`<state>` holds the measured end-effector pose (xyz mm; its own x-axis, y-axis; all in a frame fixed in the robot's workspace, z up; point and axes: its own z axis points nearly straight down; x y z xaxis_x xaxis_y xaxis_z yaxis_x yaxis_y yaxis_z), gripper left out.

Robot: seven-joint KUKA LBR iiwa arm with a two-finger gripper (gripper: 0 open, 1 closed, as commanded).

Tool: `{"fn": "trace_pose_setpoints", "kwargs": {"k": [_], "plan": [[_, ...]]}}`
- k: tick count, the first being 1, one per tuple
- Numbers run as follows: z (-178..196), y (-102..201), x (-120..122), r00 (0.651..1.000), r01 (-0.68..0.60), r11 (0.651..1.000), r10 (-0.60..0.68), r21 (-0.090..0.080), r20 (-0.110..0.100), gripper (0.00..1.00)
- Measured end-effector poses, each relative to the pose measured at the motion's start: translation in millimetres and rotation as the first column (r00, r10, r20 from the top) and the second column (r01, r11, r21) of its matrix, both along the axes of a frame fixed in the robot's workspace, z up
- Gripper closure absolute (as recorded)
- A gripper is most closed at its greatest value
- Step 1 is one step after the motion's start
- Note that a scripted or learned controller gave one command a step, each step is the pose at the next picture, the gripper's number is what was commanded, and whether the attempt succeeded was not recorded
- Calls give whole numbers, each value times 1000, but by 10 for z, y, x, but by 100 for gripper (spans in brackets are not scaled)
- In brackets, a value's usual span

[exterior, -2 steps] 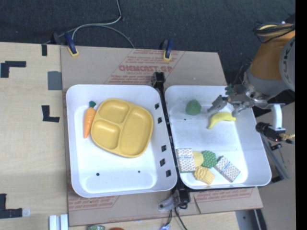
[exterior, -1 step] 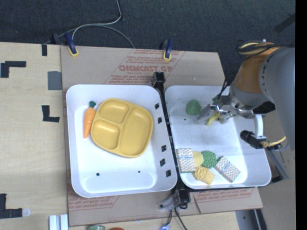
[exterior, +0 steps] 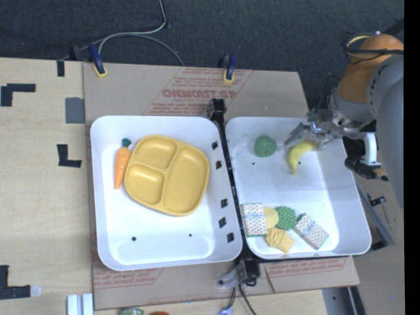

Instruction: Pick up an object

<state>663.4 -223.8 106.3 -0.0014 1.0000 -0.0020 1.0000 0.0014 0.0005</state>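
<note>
Cardboard covers the middle of my surface (exterior: 46,176), and the two white bins sit on it side by side, their inner walls touching. The left bin (exterior: 111,241) carries a yellow divided plate (exterior: 167,174) that lies tilted across its upper half, with a small orange carrot (exterior: 121,164) just beside the plate's left edge. The right bin (exterior: 341,209) holds the smaller things. My arm (exterior: 371,77) comes in over its upper right corner, grey with the orange band above the wrist. My tool (exterior: 312,135) hangs low over the upper right part of that bin, right at the top end of a yellow banana (exterior: 298,156); whether it is wide or narrow I cannot tell, and I cannot tell if it grips the banana. A green ball (exterior: 265,146) lies near the banana, to its left and apart from it. Along the bin's near wall sits a cluster: a patterned box (exterior: 252,218), a green bumpy piece (exterior: 286,216), another patterned box (exterior: 311,231) and a yellow waffle-like piece (exterior: 280,241), all close together.
</note>
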Motion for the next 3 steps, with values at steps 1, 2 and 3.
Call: {"fn": "trace_pose_setpoints", "kwargs": {"k": [1,2,3], "plan": [[-200,587,-146,1000,-1,1000,1,0,1,0],[-102,582,-146,1000,-2,1000,2,-2,1,100],[782,1622,-829,1000,-2,1000,2,3,-1,100]]}}
